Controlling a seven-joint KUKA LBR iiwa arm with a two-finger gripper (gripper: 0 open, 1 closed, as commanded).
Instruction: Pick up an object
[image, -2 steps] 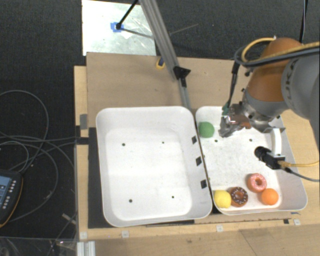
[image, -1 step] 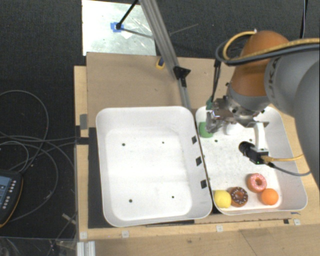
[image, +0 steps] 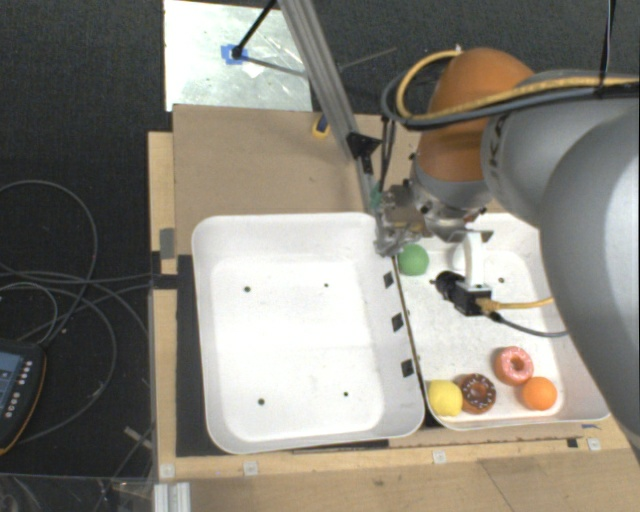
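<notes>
Camera view shows the small green ball (image: 412, 261) lying at the far left edge of the right white bin (image: 520, 262), just under the gripper (image: 392, 240), likely the pick chosen because it sits apart from the yellow lemon-shaped toy (image: 445, 398), chocolate-brown doughnut (image: 477, 393), pink doughnut (image: 513, 365) and orange ball (image: 539, 393) clustered at the near edge. The grey arm with its orange band (image: 470, 100) reaches in, wrist bent down over the bins' shared rim. Whether the gripper grips anything I cannot tell.
</notes>
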